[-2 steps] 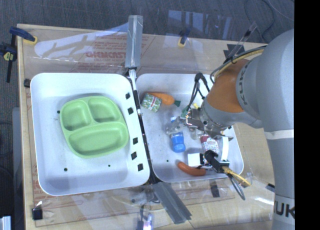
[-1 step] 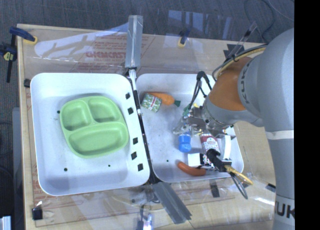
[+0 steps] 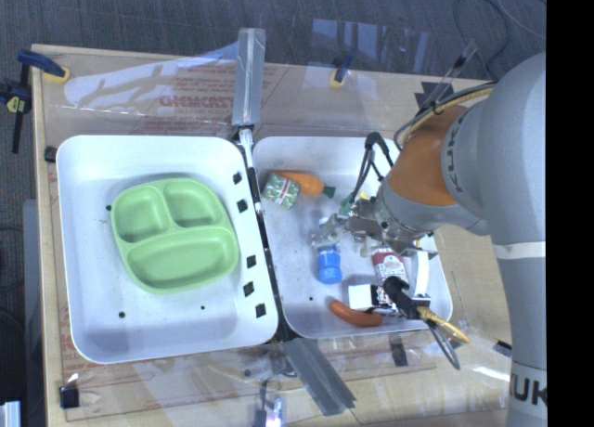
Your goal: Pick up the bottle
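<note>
The camera view shows the grey arm (image 3: pixel 483 156) reaching into the right bin (image 3: pixel 288 314), its tool (image 3: pixel 342 223) low over the floor just above the blue bottle (image 3: pixel 329 264), which lies near the bin's middle. Whether the tool is apart or together cannot be told. A carrot (image 3: pixel 302 181) with a green-and-white packet (image 3: pixel 280 190) lies at the back, a red sausage (image 3: pixel 355 314) at the front. The left bin (image 3: pixel 83 323) holds a green divided plate (image 3: pixel 174 233).
</note>
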Controlling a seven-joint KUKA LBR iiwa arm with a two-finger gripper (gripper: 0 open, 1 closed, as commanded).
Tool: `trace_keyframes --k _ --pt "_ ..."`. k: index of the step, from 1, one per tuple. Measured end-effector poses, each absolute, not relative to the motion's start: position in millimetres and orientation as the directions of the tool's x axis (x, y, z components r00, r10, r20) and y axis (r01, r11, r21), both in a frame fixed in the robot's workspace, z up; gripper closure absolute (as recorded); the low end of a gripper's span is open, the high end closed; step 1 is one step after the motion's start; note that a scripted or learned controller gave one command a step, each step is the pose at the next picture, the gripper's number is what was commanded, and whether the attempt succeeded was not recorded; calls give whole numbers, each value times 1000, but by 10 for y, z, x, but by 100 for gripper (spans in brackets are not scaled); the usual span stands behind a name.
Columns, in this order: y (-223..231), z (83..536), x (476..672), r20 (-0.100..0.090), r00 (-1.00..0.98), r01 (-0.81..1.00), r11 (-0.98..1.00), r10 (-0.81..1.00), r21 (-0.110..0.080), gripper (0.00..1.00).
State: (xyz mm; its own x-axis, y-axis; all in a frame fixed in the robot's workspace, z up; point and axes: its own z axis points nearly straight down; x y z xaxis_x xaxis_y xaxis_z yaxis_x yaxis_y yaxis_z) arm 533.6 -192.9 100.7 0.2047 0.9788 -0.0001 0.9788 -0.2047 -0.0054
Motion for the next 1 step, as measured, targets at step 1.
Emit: trace_keyframes --k 1 --pt "-1924 1102 5339 0 201 980 -201 980 -7 100"
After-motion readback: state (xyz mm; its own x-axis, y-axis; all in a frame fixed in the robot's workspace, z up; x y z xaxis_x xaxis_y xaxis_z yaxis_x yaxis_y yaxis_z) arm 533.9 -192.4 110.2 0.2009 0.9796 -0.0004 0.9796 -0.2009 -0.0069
